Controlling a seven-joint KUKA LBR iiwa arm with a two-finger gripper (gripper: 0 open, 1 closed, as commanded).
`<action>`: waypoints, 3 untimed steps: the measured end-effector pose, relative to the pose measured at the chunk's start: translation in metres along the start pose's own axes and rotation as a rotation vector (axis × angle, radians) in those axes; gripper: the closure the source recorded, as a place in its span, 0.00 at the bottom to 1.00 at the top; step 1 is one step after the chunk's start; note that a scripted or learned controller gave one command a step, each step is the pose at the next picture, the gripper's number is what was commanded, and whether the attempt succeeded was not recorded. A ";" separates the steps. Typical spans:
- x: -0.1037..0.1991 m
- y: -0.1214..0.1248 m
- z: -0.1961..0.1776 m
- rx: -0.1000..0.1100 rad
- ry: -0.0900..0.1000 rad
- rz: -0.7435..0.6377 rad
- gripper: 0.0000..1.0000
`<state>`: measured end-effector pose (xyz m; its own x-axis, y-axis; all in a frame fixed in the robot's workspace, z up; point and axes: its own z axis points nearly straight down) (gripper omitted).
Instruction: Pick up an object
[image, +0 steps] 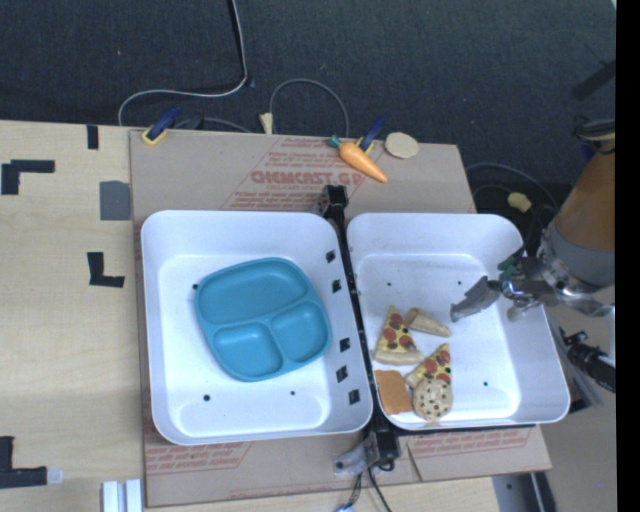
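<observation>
- cookie (432, 399) nearest the camera, at the front of right bin (500, 240), touching a tan cracker square (394, 391) on its left
- pizza slice (431, 366) just above the cookie, overlapping it
- bigger pizza slice (398, 337) further back, near the divider side
- small pale wedge (429, 324) just right of the bigger slice, touching or almost
- gripper (482, 297) over the right bin, right of the food pile, apart from all items; one dark finger points left-down toward the wedge; nothing seen between fingers; can't tell if spread or closed
- arm comes in from the right, orange band (600, 200) above the wrist
- left bin (170, 240) holds a blue divided plate (262, 317), lying flat
- cardboard sheet (290, 170) under both bins, on the wooden worktop (50, 300)
- toy carrot (362, 162) and round beige disc (402, 146) on the cardboard behind the bins, near each other
- cables (240, 70) on the dark floor at the back
</observation>
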<state>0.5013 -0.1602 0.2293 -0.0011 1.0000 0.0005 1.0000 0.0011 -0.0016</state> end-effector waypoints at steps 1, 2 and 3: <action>0.027 -0.016 0.148 -0.006 0.001 0.001 0.00; 0.024 -0.015 0.131 -0.010 -0.005 0.001 1.00; 0.076 -0.016 0.031 -0.008 0.001 -0.006 1.00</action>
<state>0.4851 -0.0846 0.1979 -0.0070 1.0000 0.0010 1.0000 0.0070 0.0061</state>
